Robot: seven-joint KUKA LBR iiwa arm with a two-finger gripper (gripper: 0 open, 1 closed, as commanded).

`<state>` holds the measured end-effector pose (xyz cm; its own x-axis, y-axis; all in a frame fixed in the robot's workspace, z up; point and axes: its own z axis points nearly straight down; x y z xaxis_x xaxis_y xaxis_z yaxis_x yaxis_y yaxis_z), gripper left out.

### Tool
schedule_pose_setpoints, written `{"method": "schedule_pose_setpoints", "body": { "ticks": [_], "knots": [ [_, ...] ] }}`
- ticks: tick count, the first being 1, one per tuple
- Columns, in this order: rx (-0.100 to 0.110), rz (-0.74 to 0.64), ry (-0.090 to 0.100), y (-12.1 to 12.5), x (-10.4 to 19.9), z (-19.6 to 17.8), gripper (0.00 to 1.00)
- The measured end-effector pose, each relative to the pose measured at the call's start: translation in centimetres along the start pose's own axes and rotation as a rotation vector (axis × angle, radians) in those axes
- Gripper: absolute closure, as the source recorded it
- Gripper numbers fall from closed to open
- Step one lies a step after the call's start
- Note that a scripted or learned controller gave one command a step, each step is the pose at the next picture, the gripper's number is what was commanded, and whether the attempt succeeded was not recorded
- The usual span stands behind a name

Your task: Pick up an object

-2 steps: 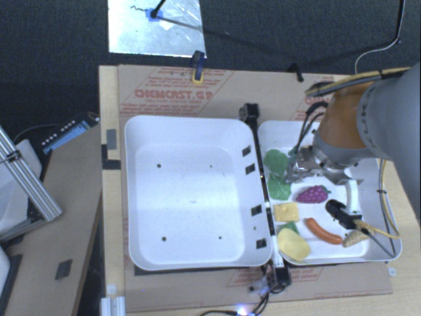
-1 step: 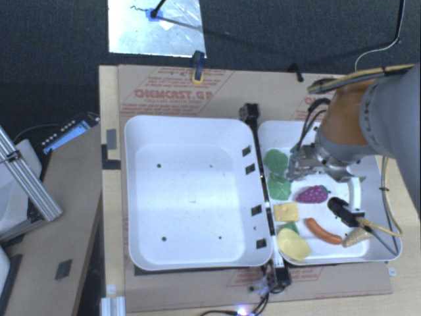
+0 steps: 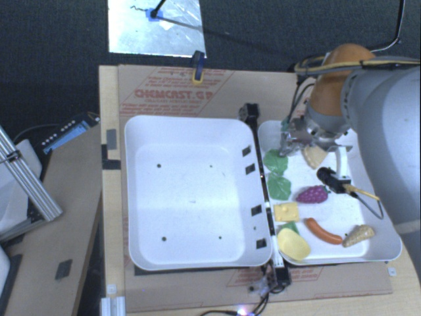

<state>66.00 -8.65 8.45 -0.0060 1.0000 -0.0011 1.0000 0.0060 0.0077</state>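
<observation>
The gripper (image 3: 287,143) hangs low over the back of the right bin (image 3: 385,239), but I cannot tell how it is set, because the arm (image 3: 342,91) hides that part. A green leafy toy (image 3: 275,161) sits just below it and a little toward the front. That looks like the closest thing to grab, I think. A pale wedge (image 3: 314,155) is just beside it, on the right. Farther toward the front lie purple grapes (image 3: 312,193), a second green piece (image 3: 279,187), a yellow block (image 3: 286,212) and an orange sausage (image 3: 322,232). The left bin (image 3: 135,176) is beside them.
</observation>
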Motion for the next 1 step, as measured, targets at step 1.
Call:
{"method": "schedule_pose_setpoints", "body": {
  "ticks": [1],
  "knots": [
    [0.005,0.002,0.000,-0.25,-0.08,-0.09,0.00]
  ]
}}
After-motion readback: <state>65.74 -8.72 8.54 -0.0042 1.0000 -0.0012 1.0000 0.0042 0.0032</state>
